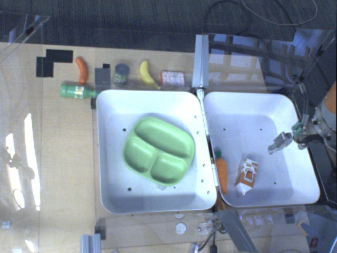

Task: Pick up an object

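Observation:
In the right bin [247,107], an orange carrot [221,175] lies along the left wall. A small orange-and-white carton [246,175] lies to its right, near the front. My gripper [278,142] hangs over the right side of this bin, right of the carton and a little behind it, with nothing seen in it. The grey arm reaches in from the right edge. In the left bin [107,141], a green divided plate [159,150] lies in the middle.
Behind the left bin, the bench holds a green bottle [77,91], a red sausage [81,70], a dark block [103,76], a small can [121,74], a banana [147,73] and a red-and-white packet [172,78]. A metal post [200,62] stands between the bins at the back.

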You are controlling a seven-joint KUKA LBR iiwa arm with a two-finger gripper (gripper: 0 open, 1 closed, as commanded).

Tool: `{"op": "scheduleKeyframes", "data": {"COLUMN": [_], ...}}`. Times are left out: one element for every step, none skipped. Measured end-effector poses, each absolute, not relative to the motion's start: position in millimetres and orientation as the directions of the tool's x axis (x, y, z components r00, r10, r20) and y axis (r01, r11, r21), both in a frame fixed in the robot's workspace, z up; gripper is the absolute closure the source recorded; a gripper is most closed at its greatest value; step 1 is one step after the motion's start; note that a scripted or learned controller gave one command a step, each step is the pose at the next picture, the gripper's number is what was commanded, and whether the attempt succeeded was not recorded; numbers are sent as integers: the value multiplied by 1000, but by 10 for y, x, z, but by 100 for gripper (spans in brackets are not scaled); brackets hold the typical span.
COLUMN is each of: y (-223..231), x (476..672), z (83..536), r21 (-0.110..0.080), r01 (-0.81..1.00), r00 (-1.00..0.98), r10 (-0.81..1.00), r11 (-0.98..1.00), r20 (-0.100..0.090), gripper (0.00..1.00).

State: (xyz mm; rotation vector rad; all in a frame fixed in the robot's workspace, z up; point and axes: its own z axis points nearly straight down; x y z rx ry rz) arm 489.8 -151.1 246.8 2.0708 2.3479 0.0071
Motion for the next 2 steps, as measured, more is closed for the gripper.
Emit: {"op": "scheduleKeyframes", "data": {"y": [-1123,-1104], "x": [4927,4961], "z": [902,1022], "r21": [17,25], "r01": [983,982], "r00": [-185,-189], "r10": [983,982], "r11": [185,189], "r20": [-5,-6], "gripper": [0,100]}}
